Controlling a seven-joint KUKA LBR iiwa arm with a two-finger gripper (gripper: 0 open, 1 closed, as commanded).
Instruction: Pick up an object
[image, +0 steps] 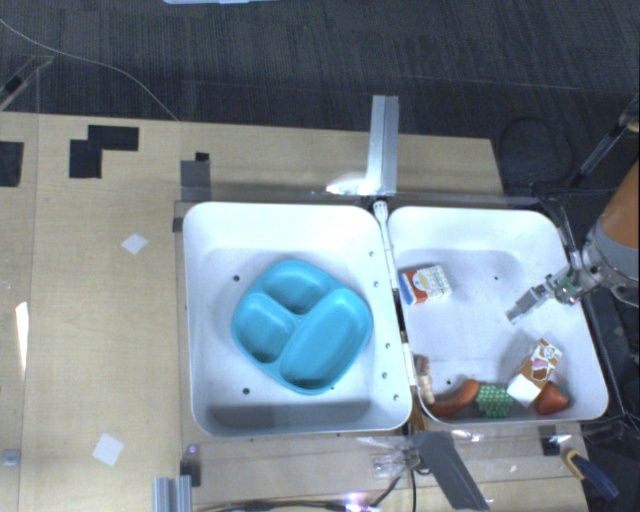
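Note:
My gripper (530, 300) hangs over the right side of the right bin (470, 235), reaching in from the right edge. Nothing shows in its grasp. A small red and white carton (425, 283) lies at the bin's left, well to the left of the gripper. Along the front wall lie a red-brown sausage (455, 396), a green block (492, 400), a white cube (523, 388), a red piece (553, 401) and an orange and white spotted pack (543, 362). That pack is just below the gripper.
The left bin (215, 240) holds a blue divided plate (300, 325). A metal post (384, 145) stands behind the seam between the bins. The arm (620, 235) enters at the right edge. The wooden bench (90, 330) spreads to the left.

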